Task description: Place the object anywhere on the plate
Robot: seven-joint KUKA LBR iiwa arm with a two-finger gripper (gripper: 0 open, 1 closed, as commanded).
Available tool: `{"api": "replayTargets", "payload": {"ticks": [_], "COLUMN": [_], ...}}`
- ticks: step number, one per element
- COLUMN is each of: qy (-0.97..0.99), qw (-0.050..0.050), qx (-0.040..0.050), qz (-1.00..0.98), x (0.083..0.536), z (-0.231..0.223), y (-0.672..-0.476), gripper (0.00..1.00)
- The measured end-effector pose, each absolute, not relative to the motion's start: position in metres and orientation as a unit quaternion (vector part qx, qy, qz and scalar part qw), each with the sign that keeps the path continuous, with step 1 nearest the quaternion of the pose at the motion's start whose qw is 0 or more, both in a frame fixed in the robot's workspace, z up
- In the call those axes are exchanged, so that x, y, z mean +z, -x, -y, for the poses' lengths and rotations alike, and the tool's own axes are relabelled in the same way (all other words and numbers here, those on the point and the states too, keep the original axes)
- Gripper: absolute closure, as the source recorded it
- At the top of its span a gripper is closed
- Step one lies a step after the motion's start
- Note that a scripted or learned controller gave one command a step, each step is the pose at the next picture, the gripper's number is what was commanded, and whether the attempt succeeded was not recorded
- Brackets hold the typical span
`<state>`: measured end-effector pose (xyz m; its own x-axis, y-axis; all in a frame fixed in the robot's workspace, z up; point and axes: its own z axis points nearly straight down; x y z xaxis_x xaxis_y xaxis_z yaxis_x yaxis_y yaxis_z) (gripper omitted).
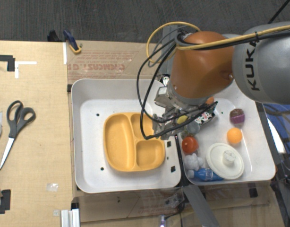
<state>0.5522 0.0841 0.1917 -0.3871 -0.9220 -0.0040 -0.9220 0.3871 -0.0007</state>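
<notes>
Plate [133, 142] lies in the left bin [86, 141], near its right wall. Your gripper [175, 122] hangs over that wall; its grasp, and which object is meant, you cannot tell. Move leftward and lower gently over a plate compartment before you release.

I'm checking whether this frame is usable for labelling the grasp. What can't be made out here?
- The tool: hidden under the arm's orange band in the camera view.
- The dark item past the wrist: half covered, too small to identify.
- Blue item beside the white lid: partly covered by it.
</notes>
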Motion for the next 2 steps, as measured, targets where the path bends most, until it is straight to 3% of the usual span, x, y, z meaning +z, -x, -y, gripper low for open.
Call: {"api": "replayTargets", "payload": {"ticks": [1, 2], "qy": [0.553, 0.553], "qw": [0.002, 0.002], "qx": [0.0008, 0.0008], "qz": [-0.833, -0.833], "x": [0.1917, 0.1917], "z": [-0.0838, -0.0838], "y": [-0.5523, -0.5523], "gripper": [0.00, 0.00]}}
